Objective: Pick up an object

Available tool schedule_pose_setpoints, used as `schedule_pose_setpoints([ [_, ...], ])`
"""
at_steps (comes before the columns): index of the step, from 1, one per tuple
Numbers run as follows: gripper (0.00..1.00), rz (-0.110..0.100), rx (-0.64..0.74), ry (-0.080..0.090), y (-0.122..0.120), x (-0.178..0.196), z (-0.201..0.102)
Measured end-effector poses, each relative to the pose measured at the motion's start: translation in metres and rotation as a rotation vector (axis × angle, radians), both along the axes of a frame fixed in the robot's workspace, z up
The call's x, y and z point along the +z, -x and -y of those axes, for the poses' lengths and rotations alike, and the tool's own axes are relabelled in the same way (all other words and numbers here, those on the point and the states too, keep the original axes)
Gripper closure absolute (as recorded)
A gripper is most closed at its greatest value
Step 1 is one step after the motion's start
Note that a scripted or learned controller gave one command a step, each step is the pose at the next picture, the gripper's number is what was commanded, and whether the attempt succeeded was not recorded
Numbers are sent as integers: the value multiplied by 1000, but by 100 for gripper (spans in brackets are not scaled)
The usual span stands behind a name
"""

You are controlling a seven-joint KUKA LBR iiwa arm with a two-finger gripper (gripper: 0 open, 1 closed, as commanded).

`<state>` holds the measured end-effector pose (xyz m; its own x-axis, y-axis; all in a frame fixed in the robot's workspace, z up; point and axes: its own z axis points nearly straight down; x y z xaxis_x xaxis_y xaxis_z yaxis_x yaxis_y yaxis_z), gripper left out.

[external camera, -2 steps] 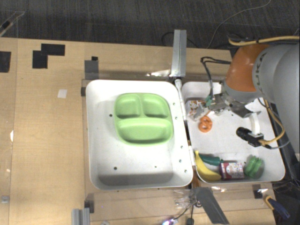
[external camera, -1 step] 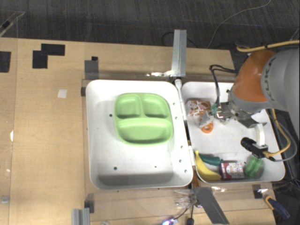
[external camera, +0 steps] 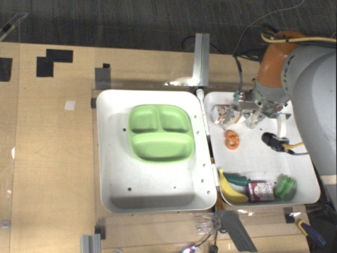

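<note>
**Orange pretzel piece lay closest to your gripper**

Orange and small, the pretzel-shaped piece (external camera: 231, 139) sat in the upper left part of the right bin (external camera: 308, 167), just beside the wall shared with the left bin (external camera: 113, 141). Your gripper (external camera: 242, 121) hung near it, a little further up the view and slightly to the right. Its fingers looked apart, with nothing between them.

That piece seemed your most likely target. To take it well, you needed to bring the gripper down the view and a touch left, so it was centred over the piece before you descended. You also needed to keep the left finger off the bin wall. A small pale, cluttered item (external camera: 221, 112) lay just beside the gripper on its left, too blurred to name. A descent begun from where you were could have caught that instead.

The piece lay flat and was nearly round, so it pointed no clear way. Its long axis, such as it was, ran up and down the view. Closing across the shorter, side-to-side width looked the safer grip.

A banana (external camera: 231, 192), a bottle (external camera: 259, 190) and a green object (external camera: 286, 187) were crowded along the near wall, well apart from your gripper. A green divided plate (external camera: 160, 132) filled much of the left bin.
</note>
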<state>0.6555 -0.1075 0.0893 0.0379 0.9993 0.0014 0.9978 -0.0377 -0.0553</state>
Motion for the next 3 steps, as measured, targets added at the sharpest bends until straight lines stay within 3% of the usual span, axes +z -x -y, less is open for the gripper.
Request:
schedule_pose_setpoints([
  [1,0,67,32,4,54,1,-17],
  [2,100,76,34,1,51,14,-20],
  [3,100,61,43,1,52,97,-95],
])
